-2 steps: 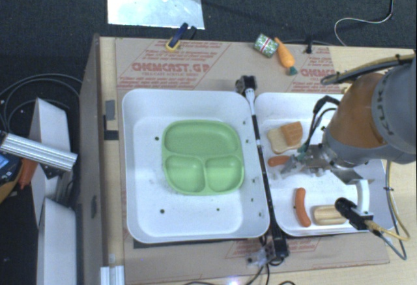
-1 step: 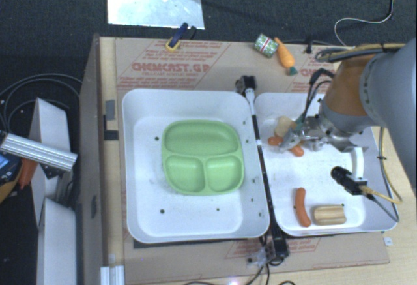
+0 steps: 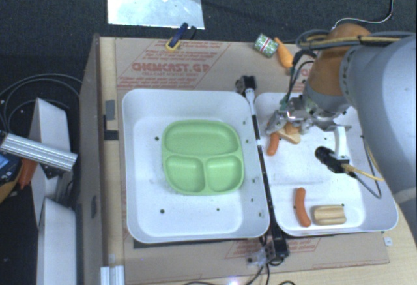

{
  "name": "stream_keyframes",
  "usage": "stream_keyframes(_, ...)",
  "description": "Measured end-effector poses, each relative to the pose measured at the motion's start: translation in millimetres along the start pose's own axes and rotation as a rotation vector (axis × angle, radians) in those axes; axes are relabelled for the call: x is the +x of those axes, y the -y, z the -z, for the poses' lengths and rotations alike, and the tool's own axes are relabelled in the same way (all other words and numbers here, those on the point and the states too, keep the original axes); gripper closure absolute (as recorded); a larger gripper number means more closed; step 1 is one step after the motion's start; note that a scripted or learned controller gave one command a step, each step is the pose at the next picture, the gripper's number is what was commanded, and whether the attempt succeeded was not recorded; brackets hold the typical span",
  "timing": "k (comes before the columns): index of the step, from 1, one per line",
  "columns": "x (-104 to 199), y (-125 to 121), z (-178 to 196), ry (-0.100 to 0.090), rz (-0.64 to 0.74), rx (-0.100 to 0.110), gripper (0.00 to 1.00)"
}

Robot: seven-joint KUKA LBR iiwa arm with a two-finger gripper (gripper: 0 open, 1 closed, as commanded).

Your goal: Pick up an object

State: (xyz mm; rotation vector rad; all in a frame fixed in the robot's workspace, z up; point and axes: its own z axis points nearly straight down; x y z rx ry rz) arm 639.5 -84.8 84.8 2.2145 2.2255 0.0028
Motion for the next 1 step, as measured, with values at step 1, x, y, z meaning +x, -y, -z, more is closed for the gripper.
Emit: stream_keyframes(1,-0.4,-1.3,11.7,0.002,0.005,-0.003,1.00)
